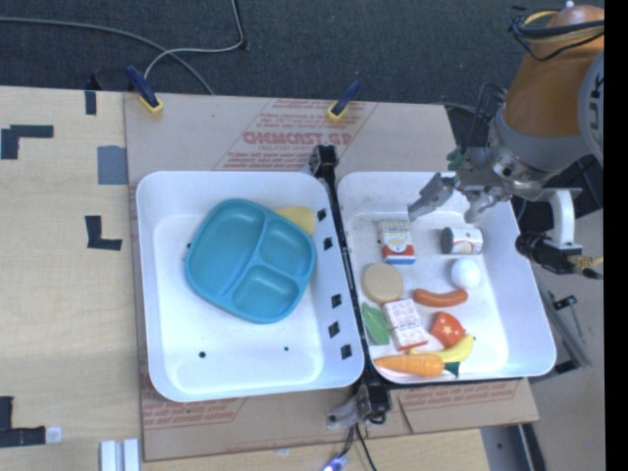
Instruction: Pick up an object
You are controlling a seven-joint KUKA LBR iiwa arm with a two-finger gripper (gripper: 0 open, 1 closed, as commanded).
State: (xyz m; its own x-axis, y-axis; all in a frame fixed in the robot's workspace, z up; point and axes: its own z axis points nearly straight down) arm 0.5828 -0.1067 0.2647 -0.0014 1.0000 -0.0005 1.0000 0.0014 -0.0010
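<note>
Camera view: I log my hand spread wide and empty above the right bin, poised over clustered toy food; blue plate sits apart.

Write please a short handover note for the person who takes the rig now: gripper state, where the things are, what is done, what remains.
Gripper: open, holding nothing, above the far part of the right bin.
Right bin: small carton, can, white egg, bread round, sausage, carrot.
Left bin: blue divided plate.
Done: nothing picked up.
Left: grasp one object and lift it.
</note>
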